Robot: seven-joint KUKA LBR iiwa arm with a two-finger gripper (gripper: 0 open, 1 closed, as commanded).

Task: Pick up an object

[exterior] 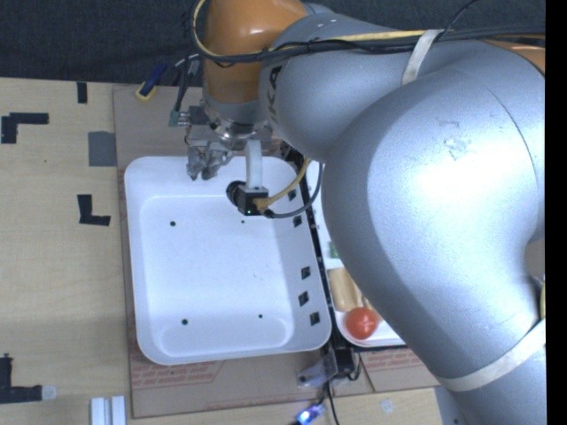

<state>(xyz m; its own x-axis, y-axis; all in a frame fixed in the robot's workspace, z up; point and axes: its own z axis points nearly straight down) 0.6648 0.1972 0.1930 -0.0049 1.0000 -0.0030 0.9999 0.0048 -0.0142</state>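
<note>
The grey arm (416,193), with its orange band (244,20), reached in from the right and covered most of the right bin (376,336). The claw (205,168) hung over the far rim of the left bin (213,264); whether it was wide or narrow could not be told, and nothing showed between its tips. A red, tomato-like object (360,323) lay in the near part of the right bin, touching a tan object (344,289) just beyond it. The bins stood on a brown sheet (177,383) laid on the counter (53,282).
</note>
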